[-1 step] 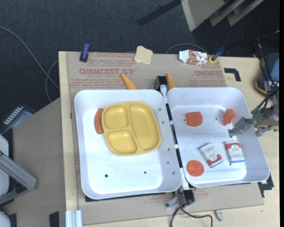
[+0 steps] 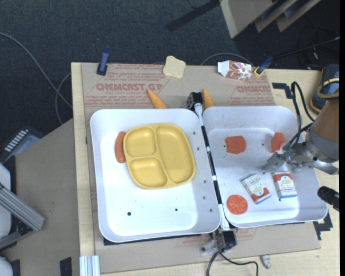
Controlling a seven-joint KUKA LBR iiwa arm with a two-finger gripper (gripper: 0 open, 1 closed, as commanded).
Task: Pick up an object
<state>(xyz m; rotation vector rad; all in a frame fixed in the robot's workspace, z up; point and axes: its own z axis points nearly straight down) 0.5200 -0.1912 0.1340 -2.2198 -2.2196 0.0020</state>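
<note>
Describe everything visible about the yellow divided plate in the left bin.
The yellow divided plate looks like glossy moulded plastic, a rounded square with three compartments: two smaller ones on the left and one long one on the right, all bare. It lies flat, slightly rotated, in the upper middle of the left bin. A small orange sausage-shaped piece rests against its left edge.

My bench point(image 2: 86, 178) is pale wood on dark carpet point(image 2: 43, 43), cardboard sheet point(image 2: 129, 83) covering its far edge. Light furniture point(image 2: 259, 16) stands beyond the far right corner.
</note>
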